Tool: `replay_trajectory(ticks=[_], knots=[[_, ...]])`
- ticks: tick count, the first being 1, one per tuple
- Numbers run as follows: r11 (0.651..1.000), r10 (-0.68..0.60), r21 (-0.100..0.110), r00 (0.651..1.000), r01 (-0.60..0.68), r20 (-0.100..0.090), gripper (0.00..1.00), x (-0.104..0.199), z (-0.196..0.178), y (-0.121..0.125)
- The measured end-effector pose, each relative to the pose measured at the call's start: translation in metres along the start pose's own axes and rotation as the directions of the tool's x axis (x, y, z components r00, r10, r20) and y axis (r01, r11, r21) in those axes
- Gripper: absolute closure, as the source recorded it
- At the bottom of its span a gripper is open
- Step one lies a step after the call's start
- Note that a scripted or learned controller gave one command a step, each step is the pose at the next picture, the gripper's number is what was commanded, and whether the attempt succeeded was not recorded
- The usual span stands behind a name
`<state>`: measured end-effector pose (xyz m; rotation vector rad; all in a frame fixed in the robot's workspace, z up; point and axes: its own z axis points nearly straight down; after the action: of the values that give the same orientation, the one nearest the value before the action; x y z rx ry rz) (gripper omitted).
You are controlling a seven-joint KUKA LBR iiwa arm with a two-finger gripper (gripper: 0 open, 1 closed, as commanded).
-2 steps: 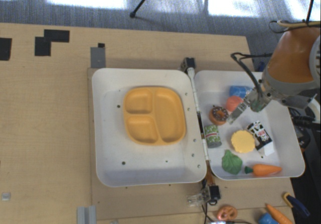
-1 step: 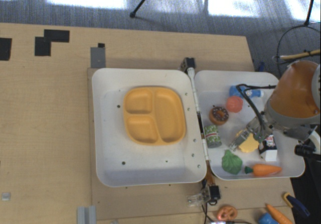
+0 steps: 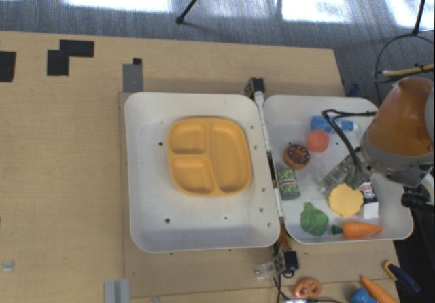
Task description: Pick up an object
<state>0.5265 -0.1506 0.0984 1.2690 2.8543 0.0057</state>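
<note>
Along the near bench edge lie a pretzel (image 3: 307, 287) and an orange-and-blue toy (image 3: 370, 291), outside the bins. Just beyond, against the right bin's (image 3: 292, 225) near wall, sit a toy carrot (image 3: 360, 229) and a green leafy vegetable (image 3: 314, 219), close together. Right behind them lies a flat yellow scalloped piece (image 3: 346, 200), with a small white box (image 3: 369, 209) at its right. The gripper (image 3: 345, 174) hangs just above the yellow piece, its metal fingers low over the bin floor; whether they are spread or pinched cannot be told, and nothing shows between them. Left of it a green can (image 3: 288, 183) stands near the divider, with a chocolate doughnut (image 3: 297, 155) behind it. Farther back are a red ball (image 3: 317, 140) and a blue object (image 3: 322, 123), partly crossed by a black cable (image 3: 343, 138). Open white floor remains between can and gripper. The arm's orange band (image 3: 406, 118) covers the bin's right side. The left bin (image 3: 146, 179) holds a yellow divided plate (image 3: 207, 156) at its middle, with bare floor all round.
</note>
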Motion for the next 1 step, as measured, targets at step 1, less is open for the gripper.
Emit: replay_trajectory(ticks=[1], knots=[[0.992,0.125,0.008,0.992,-0.125,-0.01,1.0,0.0557,-0.087,0.0498]])
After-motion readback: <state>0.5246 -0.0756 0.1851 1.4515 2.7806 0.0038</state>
